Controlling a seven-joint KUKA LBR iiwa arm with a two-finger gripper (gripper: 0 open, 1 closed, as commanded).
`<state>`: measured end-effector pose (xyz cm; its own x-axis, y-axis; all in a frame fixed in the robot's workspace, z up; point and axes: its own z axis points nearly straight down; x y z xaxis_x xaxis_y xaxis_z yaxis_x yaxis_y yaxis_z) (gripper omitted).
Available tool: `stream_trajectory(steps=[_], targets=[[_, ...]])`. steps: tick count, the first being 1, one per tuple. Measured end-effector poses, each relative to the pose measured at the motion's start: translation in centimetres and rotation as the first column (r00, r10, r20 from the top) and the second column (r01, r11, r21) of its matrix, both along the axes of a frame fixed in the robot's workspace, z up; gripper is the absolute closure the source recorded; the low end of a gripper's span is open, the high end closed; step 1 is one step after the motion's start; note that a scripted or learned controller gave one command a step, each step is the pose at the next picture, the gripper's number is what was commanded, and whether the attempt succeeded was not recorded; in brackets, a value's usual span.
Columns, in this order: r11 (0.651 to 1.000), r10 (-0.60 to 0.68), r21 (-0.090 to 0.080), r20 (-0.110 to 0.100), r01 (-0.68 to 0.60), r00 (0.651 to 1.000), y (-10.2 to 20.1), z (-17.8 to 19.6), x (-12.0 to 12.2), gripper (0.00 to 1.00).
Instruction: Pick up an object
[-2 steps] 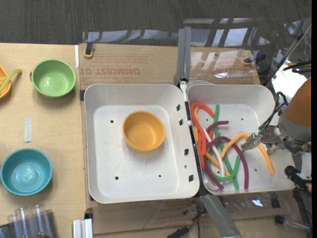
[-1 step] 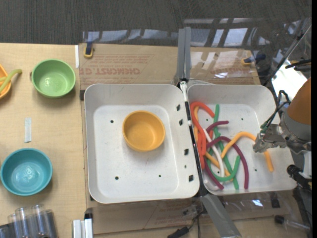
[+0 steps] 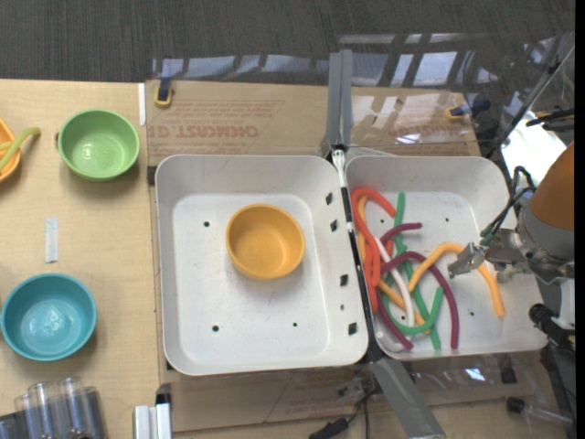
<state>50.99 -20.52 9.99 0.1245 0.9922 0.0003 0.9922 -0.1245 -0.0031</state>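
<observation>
Wooden tabletop (image 3: pixel 91 236) bearing two white bins. Gripper (image 3: pixel 468 260), right frame, approaches coloured flexible tubes (image 3: pixel 411 277); finger state indeterminable. Next: descend, pinch one.

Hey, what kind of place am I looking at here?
Probably a robotics lab bench set up for picking trials. A robot arm reaches over two white bins, one holding a yellow bowl, the other a tangle of colored flexible rods. Spare bowls sit alongside.
</observation>
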Motion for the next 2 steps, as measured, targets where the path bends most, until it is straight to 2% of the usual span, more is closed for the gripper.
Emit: stream_trajectory(steps=[1, 2], targets=[[1.000, -0.001, -0.001, -0.001, 0.001, 1.000, -0.07, 0.85, -0.01, 1.00], [1.000, -0.001, -0.001, -0.001, 0.001, 1.000, -0.07, 0.85, -0.01, 0.00]])
